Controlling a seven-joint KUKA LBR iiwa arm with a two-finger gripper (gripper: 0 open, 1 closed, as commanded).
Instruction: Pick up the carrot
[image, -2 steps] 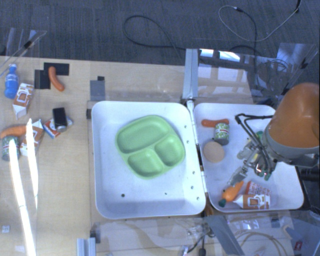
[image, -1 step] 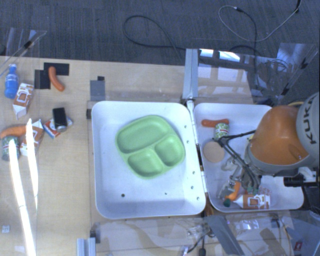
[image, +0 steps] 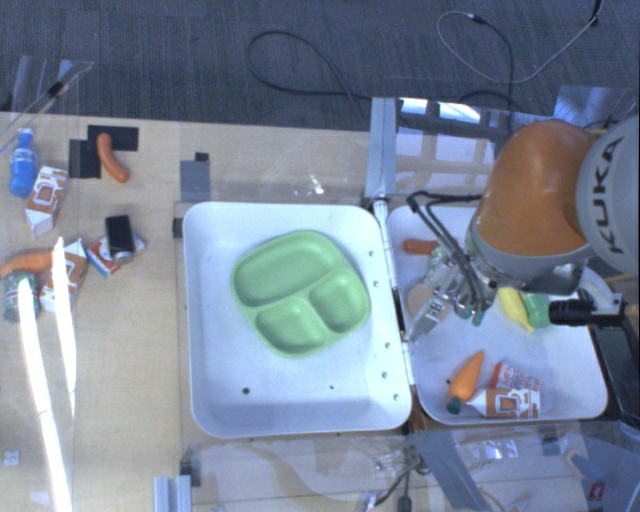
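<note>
The right bin (image: 590, 395) sits at the near right of the bench. Close to its front wall lies the carrot (image: 466, 378), orange with a small green end, tilted, and no fingers are on it. Just beside the carrot, and touching it at the low end, lies a white carton (image: 510, 400) with red marks; the print on it is too small to read. A bit farther back in the same bin there is a yellow and green toy (image: 523, 308), partly under the arm. Near the back wall of this bin lies a small red-orange stick (image: 419, 245).

The gripper (image: 440, 305) hangs over the left part of the right bin, above and to the left of the carrot and apart from it. Its fingers look a little spread with nothing between them.

The left bin (image: 210, 390) is bigger. In its middle lies a green plate (image: 300, 290) with three sections.

The arm (image: 535, 200) has a big orange part, and on its grey side you can read the letters "KUKA".

To the left of the bins, on the bare wood bench (image: 130, 380), lie an orange toy (image: 25, 264), two small cartons (image: 45, 195), a black block (image: 119, 235), a red sausage shape (image: 112, 160) and, farthest back, a blue bottle (image: 22, 165). Their labels are too small to read.
</note>
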